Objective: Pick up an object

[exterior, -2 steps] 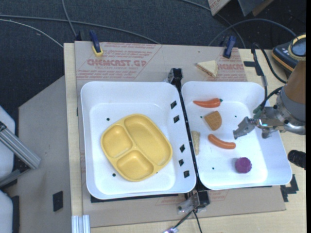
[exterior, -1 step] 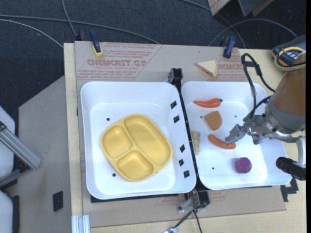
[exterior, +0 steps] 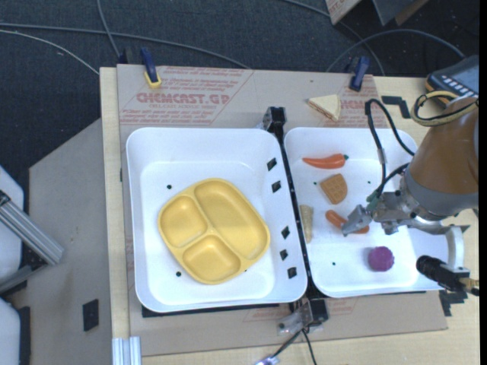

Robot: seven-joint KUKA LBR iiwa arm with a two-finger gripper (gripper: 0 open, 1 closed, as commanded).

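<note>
Claw (exterior: 354, 223) opening cannot be told; it is seen just beside a small orange piece (exterior: 335, 219), with a purple ball (exterior: 381, 259) near it.

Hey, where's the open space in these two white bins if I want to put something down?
Left bin: bare floor all around the yellow divided plate, widest along the top edge and the bottom right corner. Right bin: free at the top right beside the chili pepper, and bottom left below the purple ball. Its middle is crowded: cracker, orange piece, gripper.
</note>
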